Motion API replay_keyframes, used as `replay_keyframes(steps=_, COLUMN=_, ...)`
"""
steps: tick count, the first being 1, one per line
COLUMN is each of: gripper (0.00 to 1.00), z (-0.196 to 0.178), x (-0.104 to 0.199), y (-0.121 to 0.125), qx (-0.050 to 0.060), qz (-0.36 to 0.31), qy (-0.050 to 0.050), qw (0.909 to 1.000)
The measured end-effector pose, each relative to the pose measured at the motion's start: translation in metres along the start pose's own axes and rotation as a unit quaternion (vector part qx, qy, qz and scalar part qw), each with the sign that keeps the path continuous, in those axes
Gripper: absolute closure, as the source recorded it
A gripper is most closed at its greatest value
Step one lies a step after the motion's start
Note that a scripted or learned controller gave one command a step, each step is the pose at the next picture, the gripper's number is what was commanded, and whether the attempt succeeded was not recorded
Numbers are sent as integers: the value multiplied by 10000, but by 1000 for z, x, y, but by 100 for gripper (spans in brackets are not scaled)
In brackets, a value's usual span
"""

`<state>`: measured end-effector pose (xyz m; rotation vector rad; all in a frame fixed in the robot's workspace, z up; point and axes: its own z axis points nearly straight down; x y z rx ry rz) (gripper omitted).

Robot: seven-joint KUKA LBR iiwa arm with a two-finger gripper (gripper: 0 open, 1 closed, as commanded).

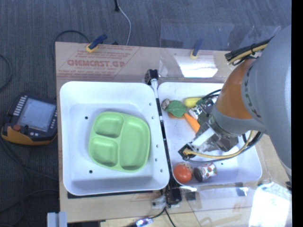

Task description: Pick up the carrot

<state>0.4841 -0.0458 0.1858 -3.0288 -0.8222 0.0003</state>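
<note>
Over the right bin (246, 167), beside the carrot (191, 122): hand (204, 135), grip impossible to tell; tomato (182, 173) nearby.

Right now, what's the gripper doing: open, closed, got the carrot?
Gripper: open or closed cannot be told; it is over the right bin, beside the carrot.

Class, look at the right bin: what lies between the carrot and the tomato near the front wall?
In the camera view, the arm's tool with its yellow cabling crosses bare white bin floor between the carrot and the tomato.
</note>
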Motion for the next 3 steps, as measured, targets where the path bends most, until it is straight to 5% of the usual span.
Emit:
replay_keyframes(steps=1, gripper=100, z=-42, x=18, y=-33, qx=-4, qz=1573, qy=-32, qw=9875)
replay_keyframes(steps=2, gripper=100, z=4, x=15, y=0, qx=9, qz=85, qy=-52, qw=10000)
replay_keyframes(steps=3, gripper=100, z=-48, x=-4, y=4, qx=-6, qz=919, qy=-30, qw=9958)
